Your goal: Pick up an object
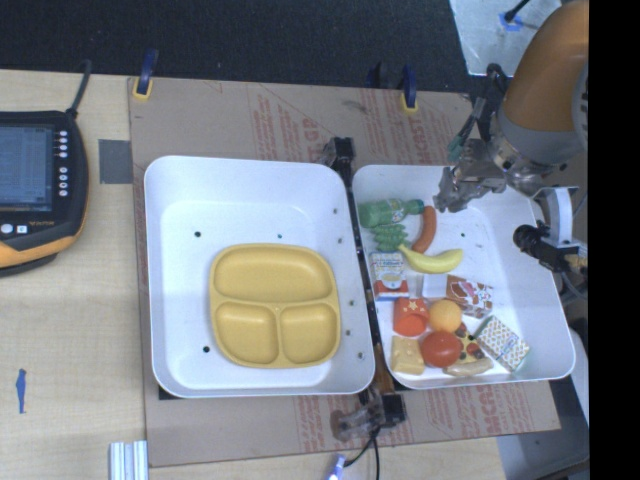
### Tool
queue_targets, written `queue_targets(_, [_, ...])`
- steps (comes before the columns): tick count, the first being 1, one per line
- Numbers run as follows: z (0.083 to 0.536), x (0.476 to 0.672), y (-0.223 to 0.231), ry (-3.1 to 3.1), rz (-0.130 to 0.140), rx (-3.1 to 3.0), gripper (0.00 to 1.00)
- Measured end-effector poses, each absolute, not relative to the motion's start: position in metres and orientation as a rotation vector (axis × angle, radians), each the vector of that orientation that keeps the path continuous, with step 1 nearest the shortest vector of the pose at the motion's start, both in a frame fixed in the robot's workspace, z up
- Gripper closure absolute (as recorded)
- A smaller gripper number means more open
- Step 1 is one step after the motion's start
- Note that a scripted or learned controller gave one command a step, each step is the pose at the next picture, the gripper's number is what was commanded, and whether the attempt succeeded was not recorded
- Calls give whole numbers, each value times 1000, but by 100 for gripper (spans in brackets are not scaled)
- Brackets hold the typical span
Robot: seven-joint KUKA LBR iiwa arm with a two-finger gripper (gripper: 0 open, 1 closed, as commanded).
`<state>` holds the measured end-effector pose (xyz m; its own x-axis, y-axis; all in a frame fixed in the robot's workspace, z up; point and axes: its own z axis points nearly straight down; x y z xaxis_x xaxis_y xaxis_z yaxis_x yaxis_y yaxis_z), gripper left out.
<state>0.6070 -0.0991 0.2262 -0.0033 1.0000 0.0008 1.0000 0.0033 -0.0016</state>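
The right white bin (pixel 545 298) holds several toy foods: a green bunch (pixel 385 215), an orange-red carrot (pixel 425 229), a yellow banana (pixel 432 261), a small white packet (pixel 387 270), a red tomato (pixel 439 348), an orange (pixel 445 316) and a patterned box (pixel 501 342). My gripper (pixel 449 199) hangs over the bin's far end, just right of the carrot's upper tip. Nothing shows between its dark fingers, and their spread is too small to read.
The left white bin (pixel 175 268) carries a yellow divided tray (pixel 274 303). A black and orange teach pendant (pixel 35 183) lies at the bench's left. Clamps sit between the bins at the far (pixel 342 153) and near (pixel 368 418) ends. A black cable fitting (pixel 545 245) overhangs the right bin's edge.
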Motion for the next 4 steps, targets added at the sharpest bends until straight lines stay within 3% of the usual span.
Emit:
queue_targets(1, [226,607,-99,-2224,2,-2216,0])
queue_targets(2, [199,643,-146,-2222,2,-2219,0])
queue_targets(3, [94,655,-155,-2223,7,-2214,0])
queue_targets(4, [105,656,-155,-2226,7,-2211,100])
